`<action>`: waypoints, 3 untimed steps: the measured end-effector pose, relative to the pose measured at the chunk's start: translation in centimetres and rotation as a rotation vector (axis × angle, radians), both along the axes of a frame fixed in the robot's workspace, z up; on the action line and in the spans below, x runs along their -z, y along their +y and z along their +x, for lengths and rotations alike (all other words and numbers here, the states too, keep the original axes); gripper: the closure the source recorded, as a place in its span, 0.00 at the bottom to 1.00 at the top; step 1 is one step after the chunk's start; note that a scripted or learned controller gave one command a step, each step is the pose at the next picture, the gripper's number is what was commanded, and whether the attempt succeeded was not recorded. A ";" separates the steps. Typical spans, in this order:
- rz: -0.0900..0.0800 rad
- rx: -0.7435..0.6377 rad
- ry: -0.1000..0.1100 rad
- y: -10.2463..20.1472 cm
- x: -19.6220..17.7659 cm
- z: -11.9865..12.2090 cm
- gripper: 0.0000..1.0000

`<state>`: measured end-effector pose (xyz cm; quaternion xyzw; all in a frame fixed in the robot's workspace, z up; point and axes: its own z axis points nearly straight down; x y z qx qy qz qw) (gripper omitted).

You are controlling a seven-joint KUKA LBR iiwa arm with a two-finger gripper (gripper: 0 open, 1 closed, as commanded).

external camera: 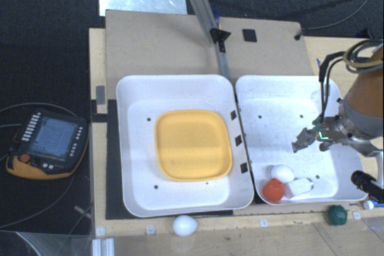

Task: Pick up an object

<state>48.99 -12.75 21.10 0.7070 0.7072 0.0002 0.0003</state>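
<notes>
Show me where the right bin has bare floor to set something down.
Right bin: the far half, between the divider and the gripper, is bare. Its near edge is crowded by the red ball, white ball and white block. The yellow plate covers the left bin's middle.

I see the plate [194, 144] lying in the left bin [135, 129], and a ball [273, 190] and an egg [282, 174] touching at the right bin's [282, 99] near edge. My claw [307, 141] hovers above that bin, behind them. Another egg [185, 225] lies on the bench [288, 231] before the left bin.
</notes>
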 end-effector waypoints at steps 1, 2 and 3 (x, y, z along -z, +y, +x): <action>0.000 0.000 0.000 0.0 0.0 0.0 0.00; 0.001 0.001 0.004 -1.0 5.6 0.0 0.00; 0.001 0.000 0.003 -0.6 9.8 0.2 0.00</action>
